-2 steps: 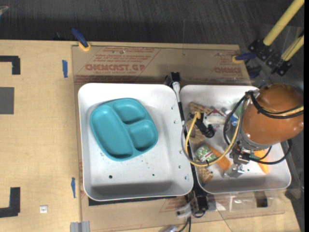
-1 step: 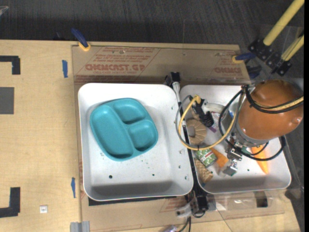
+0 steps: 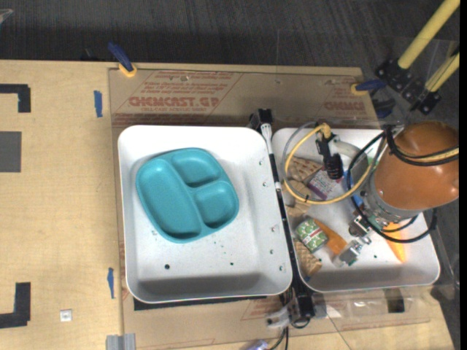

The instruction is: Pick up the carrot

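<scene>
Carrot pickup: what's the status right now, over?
Gripper low in right bin. Carrot lying beside it, not seen held. Green packet close alongside.

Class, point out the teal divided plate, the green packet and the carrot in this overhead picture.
teal divided plate (image 3: 169,199), camera view, long left compartment.
green packet (image 3: 311,234), camera view, its middle.
carrot (image 3: 335,244), camera view, visible orange body.

The table (image 3: 58,195) is pale wood, with black tape marks at its left; a brown cardboard sheet (image 3: 182,93) lies on it; two white bins (image 3: 197,279) sit side by side on the sheet.
</scene>
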You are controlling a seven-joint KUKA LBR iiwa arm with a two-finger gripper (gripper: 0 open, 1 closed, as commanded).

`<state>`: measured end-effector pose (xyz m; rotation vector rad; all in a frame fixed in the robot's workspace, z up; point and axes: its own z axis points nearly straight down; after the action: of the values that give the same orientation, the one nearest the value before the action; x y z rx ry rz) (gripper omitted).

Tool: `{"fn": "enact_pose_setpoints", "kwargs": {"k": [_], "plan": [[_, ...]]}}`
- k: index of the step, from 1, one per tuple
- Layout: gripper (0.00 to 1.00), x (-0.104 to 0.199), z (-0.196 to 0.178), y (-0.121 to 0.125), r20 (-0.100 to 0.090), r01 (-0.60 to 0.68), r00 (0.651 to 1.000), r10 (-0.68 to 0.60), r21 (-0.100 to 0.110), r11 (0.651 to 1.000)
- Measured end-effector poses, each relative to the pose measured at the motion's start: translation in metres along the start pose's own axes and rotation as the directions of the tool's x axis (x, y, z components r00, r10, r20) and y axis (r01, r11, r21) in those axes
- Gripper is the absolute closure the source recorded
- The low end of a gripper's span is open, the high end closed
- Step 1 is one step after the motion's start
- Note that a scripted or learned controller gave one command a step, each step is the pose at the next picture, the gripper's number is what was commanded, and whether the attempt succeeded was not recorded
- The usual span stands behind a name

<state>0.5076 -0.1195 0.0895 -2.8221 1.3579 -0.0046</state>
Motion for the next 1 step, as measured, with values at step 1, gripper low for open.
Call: {"fn": "enact_pose_setpoints", "kwargs": {"k": [1], "plan": [[0.0, -0.0269, -0.0017, 0.0038, -0.013, -0.041, 0.999, 0.041, 0.002, 0.999]]}}
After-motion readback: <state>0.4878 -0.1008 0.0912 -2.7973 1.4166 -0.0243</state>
